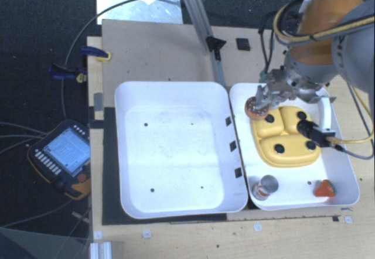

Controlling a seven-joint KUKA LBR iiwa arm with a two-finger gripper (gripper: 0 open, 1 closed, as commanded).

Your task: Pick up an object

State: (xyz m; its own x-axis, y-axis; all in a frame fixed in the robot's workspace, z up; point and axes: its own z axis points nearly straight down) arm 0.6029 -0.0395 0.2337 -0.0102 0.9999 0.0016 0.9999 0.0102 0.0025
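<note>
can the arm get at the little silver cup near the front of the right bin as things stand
Probably yes. The silver cup stands apart in the right bin, with bare floor around it; the yellow tray sits behind it and the red object off to one side. The gripper is over that same bin.

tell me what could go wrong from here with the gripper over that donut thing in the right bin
The gripper sits at the small donut-like ring, which lies against the yellow moulded piece; closing might catch or nudge the yellow piece instead. The ring also lies near the right bin's inner wall, so a finger could strike the rim.
</note>
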